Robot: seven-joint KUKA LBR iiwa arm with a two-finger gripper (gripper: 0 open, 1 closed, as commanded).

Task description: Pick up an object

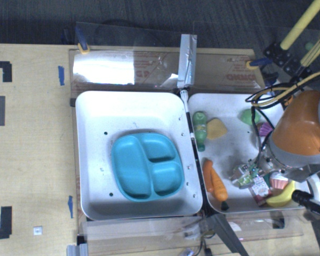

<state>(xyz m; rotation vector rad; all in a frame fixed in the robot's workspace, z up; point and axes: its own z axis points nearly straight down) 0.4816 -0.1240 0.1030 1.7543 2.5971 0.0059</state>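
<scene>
Camera view, from the left: one white plastic bin (90, 143) holding one blue three-compartment tray (148, 165). In the second white bin (224, 148) lie one green bottle-shaped toy (199, 128), one yellow wedge-shaped piece (216, 128), one orange toy carrot (215, 181) with its long axis running from far to near and the dark tip nearest, and one yellow toy banana (281, 195). The gripper (254, 172) is low over small crumpled packets (248, 176); I cannot tell its opening or whether it holds anything.

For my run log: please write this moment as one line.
arm: over right bin | gripper: low among items | carrot: lying free | tray: left bin
</scene>
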